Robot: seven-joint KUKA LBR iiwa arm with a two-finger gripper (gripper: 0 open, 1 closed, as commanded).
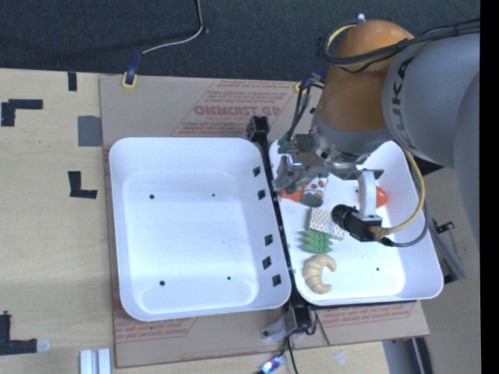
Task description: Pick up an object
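Note:
My gripper (300,181) hangs low over the left part of the right bin (405,283), beside the divider between the two bins. Right under and around it lie an orange-red object (290,196), a small white piece with red dots (317,185), and a pale speckled block (324,222). A green toy (316,243) lies below that, and a tan croissant (319,273) rests near the bin's front. Another orange piece (380,196) shows to the right, behind a black fitting. The arm's wrist hides much of the bin's back.
The left bin (187,224) lies beside the right one, with black clips along the shared edge (269,232). A black cable fitting (355,223) juts from the arm over the right bin. Both bins rest on a cardboard sheet (226,107).

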